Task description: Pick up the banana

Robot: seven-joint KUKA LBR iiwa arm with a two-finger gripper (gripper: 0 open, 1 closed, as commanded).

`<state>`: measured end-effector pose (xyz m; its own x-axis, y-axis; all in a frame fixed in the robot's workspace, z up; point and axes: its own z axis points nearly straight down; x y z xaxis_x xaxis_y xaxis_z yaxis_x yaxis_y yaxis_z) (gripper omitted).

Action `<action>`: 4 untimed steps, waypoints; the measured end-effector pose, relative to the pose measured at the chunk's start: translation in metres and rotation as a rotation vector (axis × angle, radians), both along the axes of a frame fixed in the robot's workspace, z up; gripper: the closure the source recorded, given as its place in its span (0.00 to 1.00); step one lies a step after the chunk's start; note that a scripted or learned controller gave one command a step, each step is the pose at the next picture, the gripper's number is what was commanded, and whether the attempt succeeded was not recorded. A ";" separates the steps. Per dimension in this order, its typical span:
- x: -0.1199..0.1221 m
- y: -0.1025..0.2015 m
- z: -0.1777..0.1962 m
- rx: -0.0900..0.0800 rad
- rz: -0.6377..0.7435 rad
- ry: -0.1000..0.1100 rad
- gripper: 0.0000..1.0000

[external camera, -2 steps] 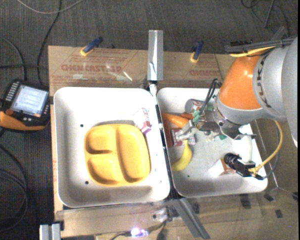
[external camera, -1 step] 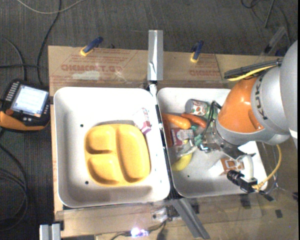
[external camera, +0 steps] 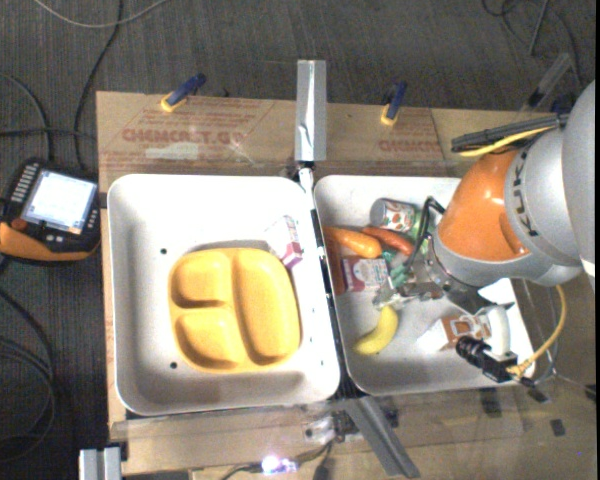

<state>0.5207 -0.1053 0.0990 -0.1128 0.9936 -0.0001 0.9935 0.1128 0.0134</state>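
Note:
The yellow banana lies in the right bin, near its front left part, curving from upper right down to lower left. My gripper hangs just above the banana's upper end, at the end of the grey arm with the orange band. The arm's wrist covers the middle of the bin. The banana rests on the bin floor.
Around the gripper in the right bin lie two carrots, a can, a dark red packet and a small carton. The left bin holds a yellow divided plate and a small packet.

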 end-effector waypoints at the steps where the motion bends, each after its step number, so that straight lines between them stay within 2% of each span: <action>1: 0.005 0.079 0.084 -0.002 -0.126 0.016 1.00; 2: 0.005 0.079 0.084 -0.003 -0.127 0.016 0.00; 3: 0.035 -0.002 0.096 -0.005 -0.167 0.016 0.00; 4: -0.033 0.055 0.083 -0.002 -0.261 0.018 0.00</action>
